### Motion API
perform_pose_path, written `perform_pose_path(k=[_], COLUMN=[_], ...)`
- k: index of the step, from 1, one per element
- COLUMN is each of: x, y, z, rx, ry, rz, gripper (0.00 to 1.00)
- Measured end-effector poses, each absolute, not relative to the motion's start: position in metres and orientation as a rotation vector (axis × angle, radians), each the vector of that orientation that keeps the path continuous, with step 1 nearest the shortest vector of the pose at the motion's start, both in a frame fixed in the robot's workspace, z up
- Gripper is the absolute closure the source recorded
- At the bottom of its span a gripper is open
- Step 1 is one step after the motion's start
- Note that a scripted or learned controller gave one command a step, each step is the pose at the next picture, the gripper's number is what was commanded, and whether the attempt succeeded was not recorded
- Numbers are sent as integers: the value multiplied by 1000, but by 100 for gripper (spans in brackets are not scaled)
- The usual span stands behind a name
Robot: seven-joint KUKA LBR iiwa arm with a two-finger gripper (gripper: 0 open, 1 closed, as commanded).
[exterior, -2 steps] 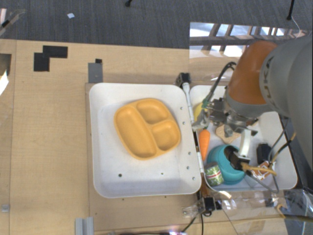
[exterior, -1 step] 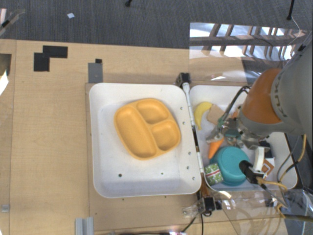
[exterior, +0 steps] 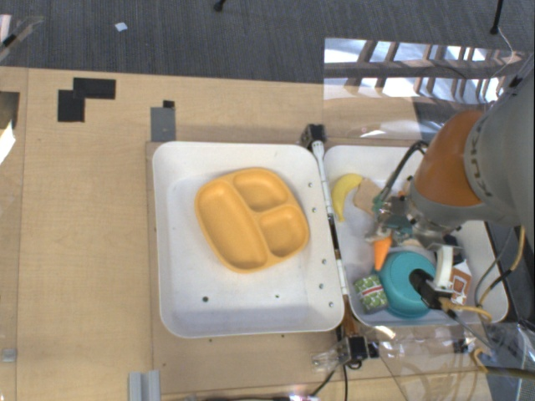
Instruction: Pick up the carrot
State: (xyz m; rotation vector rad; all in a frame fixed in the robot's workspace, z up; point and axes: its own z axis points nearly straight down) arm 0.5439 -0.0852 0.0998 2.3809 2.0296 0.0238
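The fingers are low in the right white bin, but I cannot tell if they are open. The small orange carrot sits just under them, pointing up and down, beside the blue teapot.

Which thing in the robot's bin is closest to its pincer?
The orange carrot, right under the pincer; the yellow banana and teal pot sit farther off.
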Motion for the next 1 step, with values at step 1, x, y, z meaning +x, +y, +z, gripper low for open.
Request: perform_pose_path(k=[1], x=[553], y=[-15], z=[187], rx=[2586], ry=[1780], rz=[14], gripper=[100])
